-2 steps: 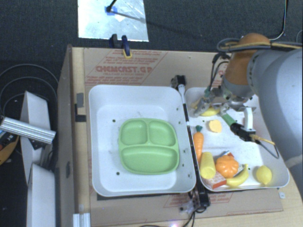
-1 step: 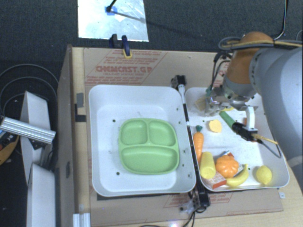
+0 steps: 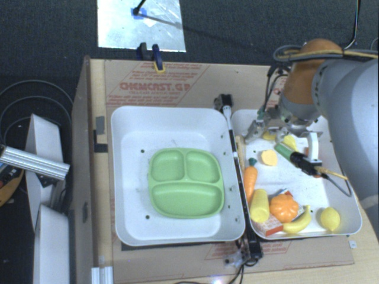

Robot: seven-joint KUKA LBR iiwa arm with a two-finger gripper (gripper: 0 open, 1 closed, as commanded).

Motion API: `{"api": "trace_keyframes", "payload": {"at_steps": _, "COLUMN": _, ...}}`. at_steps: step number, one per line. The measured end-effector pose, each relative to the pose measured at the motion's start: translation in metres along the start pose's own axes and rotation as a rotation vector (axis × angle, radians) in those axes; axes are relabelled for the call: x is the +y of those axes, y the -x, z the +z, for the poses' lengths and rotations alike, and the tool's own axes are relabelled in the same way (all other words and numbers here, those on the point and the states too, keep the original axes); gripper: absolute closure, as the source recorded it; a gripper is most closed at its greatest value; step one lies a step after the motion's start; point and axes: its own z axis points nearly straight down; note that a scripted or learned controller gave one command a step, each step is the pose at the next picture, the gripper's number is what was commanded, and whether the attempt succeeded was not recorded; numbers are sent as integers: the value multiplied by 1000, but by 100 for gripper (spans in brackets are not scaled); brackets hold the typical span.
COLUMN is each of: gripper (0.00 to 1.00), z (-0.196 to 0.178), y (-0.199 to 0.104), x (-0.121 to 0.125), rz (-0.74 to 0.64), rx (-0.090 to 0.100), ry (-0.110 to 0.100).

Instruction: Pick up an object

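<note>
Two shallow white plastic bins sit side by side on a tabletop [image 3: 177, 78] covered with brown cardboard printed in red letters. The left bin [image 3: 127, 129] holds a pale green divided plate [image 3: 186, 182], smooth and rounded, with two small compartments above one wide one. The right bin [image 3: 352, 218] carries the toy food. A carrot [image 3: 250, 182] lies close to the divider between the bins, its long axis running roughly up and down the view, green top toward the far end and orange tip toward the near end. Just below it a yellow corn-like cylinder [image 3: 259, 205] stands on the same near-far line, beside a ribbed orange pumpkin [image 3: 283, 207]. A curved banana [image 3: 298, 222] lies under the pumpkin, its length running across the bin, and a lemon [image 3: 329, 218] sits near the bin's near right corner. A small yellow slice [image 3: 269, 158] rests just above the carrot. The grey arm with its orange band reaches in from the right, and the gripper [image 3: 283, 136] hangs low over the far part of the right bin — how wide the fingers stand, or whether they have anything, I cannot tell. Around the tabletop lies dark carpet-like floor [image 3: 41, 28], with a shiny silvery sheet [image 3: 139, 16] beyond the far edge and black cables [image 3: 23, 99] looping at the left.
</note>
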Motion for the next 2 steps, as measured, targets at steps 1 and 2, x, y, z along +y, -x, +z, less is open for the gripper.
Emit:
{"api": "trace_keyframes", "payload": {"at_steps": 1, "gripper": 0, "z": -20, "y": 26, "x": -24, "rz": 9, "rx": -1, "ry": 18}}
{"api": "trace_keyframes", "payload": {"at_steps": 2, "gripper": 0, "z": -87, "y": 33, "x": -21, "rz": 6, "rx": 0, "ry": 24}}
